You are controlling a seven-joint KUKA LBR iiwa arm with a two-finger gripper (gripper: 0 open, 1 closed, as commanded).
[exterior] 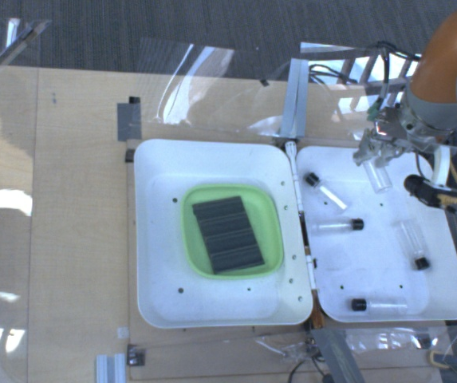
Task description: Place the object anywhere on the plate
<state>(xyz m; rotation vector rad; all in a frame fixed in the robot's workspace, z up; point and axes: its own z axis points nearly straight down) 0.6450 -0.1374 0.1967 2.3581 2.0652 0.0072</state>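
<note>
Beside the right bin point(451, 306), the left bin point(156, 294) holds a green plate point(272, 214) near its middle, and a dark grey ribbed block point(226, 234) lies flat on that plate, well away from the right bin's contents. Inside the right bin lie several clear tubes with black caps: one point(322, 190) near the bin's upper left corner, one point(340, 225) just below it, one point(412, 244) toward the bin's right side, and one point(380, 303) along the bin's lower edge. Over the right bin's upper right corner hangs the grey arm with its orange band point(443, 54). Its gripper point(378, 166) has a clear tube point(380, 178) at its tip, seemingly between the fingers, raised above the bin's floor. How wide the jaws stand cannot be told.
</note>
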